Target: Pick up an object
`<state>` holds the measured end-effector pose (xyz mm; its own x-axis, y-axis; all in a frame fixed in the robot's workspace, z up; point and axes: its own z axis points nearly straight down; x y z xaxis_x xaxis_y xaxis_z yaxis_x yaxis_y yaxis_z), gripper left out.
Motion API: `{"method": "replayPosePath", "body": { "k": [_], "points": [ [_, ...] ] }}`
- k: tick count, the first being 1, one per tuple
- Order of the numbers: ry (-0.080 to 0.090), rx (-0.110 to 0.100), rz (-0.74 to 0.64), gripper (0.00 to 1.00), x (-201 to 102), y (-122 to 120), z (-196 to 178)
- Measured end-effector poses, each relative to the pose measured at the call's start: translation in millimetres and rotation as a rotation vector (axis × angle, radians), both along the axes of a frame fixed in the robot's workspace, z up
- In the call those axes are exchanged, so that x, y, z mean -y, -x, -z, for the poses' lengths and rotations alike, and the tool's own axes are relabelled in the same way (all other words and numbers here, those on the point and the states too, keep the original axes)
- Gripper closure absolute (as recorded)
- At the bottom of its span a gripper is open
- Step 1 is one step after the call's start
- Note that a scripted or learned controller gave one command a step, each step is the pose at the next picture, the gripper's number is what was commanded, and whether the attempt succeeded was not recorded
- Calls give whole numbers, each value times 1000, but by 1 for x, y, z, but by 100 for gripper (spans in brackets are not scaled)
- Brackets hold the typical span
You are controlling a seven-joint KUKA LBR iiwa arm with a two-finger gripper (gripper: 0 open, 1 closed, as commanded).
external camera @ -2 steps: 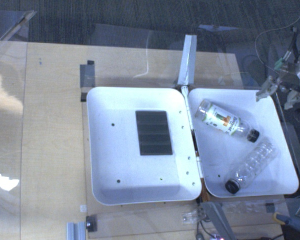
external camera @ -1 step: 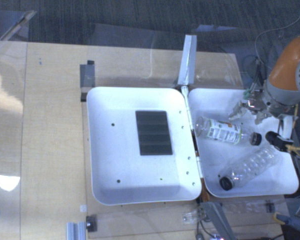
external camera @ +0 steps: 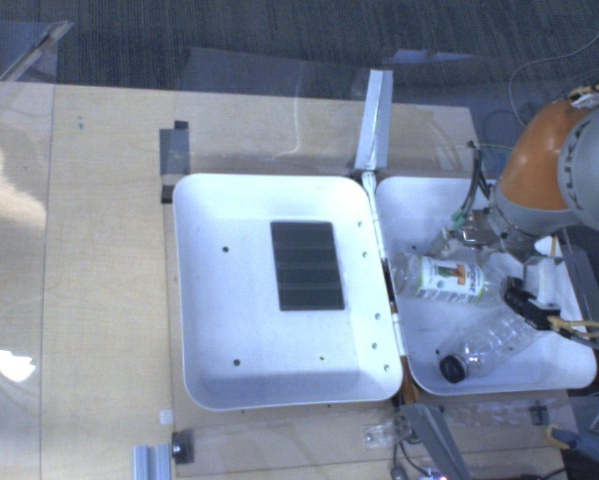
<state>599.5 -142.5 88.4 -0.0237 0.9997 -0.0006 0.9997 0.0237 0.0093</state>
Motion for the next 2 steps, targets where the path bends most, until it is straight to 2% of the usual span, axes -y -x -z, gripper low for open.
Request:
{"method": "replayPosePath", "body": {
  "k": [1,2],
  "points": [
    [2,4,-193,0,-48,21,-1],
    [3,1,-248,0,-5,67,-25]
  ]
}}
